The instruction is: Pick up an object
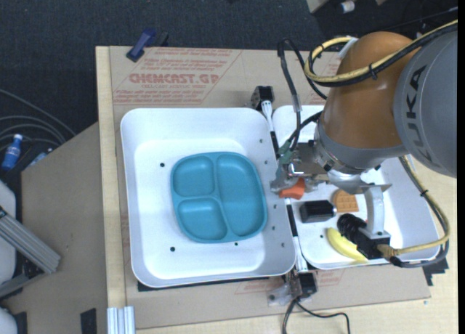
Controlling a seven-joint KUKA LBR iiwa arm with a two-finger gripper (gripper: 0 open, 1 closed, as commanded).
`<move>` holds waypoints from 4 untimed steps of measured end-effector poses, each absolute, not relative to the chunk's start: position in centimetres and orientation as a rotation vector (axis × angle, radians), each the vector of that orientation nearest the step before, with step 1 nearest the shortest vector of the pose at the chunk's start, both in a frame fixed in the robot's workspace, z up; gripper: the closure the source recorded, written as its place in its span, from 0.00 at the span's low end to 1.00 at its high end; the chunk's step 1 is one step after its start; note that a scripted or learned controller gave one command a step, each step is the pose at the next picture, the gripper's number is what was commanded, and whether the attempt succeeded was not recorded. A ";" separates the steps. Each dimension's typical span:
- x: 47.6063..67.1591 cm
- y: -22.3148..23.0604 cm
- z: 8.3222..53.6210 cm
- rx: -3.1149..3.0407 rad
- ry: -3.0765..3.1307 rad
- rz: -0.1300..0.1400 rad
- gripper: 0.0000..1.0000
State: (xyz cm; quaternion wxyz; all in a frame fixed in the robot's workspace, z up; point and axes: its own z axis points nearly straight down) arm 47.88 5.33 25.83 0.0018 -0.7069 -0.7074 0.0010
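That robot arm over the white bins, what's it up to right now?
The arm reaches in over the right bin, working at picking something up. Its gripper sits low at that bin's left edge, right by a small orange piece; a grasp can't be confirmed. A black block, a cracker and a banana lie nearby. The left bin holds a blue divided plate.

Two shallow white bins sit side by side: a left bin [138, 180] and a right bin [414, 209]. The left one holds one blue divided plate [216, 196] with three compartments. The right one holds one banana [344, 245], one small black block [317, 211], one orange piece [293, 190] and one tan waffle-like piece [346, 200].
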 end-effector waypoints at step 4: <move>50.5 -2.9 25.5 -2.224 -2.221 0.000 1.00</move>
